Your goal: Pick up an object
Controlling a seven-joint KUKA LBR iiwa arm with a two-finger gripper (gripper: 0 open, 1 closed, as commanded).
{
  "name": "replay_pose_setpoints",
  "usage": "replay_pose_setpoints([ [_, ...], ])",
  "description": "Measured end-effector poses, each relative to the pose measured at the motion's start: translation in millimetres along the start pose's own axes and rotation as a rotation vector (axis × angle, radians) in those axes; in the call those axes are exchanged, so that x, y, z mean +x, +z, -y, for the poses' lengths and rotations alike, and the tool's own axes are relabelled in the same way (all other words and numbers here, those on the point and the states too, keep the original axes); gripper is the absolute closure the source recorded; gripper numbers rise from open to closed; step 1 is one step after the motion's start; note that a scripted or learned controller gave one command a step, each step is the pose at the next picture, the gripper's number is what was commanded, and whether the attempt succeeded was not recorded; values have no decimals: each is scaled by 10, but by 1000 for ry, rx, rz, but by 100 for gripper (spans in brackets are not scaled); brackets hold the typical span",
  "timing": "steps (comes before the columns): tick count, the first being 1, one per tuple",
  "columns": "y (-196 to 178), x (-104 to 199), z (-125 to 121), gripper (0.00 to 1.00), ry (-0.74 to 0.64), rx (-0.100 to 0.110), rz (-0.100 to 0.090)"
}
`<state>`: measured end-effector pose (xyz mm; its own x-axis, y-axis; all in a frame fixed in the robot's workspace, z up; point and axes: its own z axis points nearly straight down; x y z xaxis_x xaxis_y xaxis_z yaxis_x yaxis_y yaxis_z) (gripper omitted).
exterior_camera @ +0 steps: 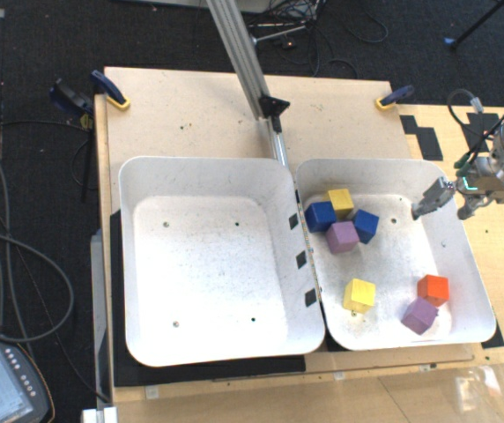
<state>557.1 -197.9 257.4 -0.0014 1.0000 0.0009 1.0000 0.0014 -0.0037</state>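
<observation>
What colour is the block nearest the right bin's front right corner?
Purple block, seen clearly in the camera view.

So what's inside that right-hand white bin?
The right bin holds seven blocks: two yellow, two blue, two purple, one orange. Four bunch together near its back-left corner, hiding parts of each other.

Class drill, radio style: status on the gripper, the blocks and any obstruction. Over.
Gripper open, nothing held, over right bin's far right rim. Seven blocks in that bin, nearest the blue block. Nothing in the way.
</observation>
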Motion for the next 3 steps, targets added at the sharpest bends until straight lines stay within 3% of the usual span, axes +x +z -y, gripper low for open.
replay_pose_setpoints([
  [1,-22,0,-8,0,-1,-4,1],
  [3,1087,-11,-72,0,1,1,0],
])
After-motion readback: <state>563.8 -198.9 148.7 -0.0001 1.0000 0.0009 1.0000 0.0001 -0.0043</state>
